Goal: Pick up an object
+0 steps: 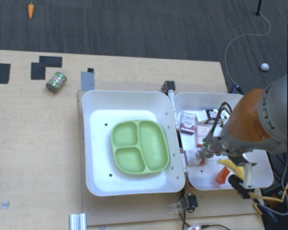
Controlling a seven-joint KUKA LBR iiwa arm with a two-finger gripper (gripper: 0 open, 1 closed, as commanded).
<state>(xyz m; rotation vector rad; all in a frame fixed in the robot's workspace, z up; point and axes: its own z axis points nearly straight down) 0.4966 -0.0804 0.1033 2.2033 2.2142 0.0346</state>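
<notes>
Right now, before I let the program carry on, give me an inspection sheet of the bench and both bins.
Surface: light wooden bench bearing a left bin and a right bin, side by side.
Job's things: right bin holds small packets, a yellow item and an orange item.
Clutter: green divided plate in the left bin; small can and dark patches on the bench.
Grippers: gripper low over the right bin's packets; grasp not visible.
Cables: thin cable looping on the floor; wiring at the bench's near edge.
Surroundings: dark carpet, small carrot, white ball.
</notes>
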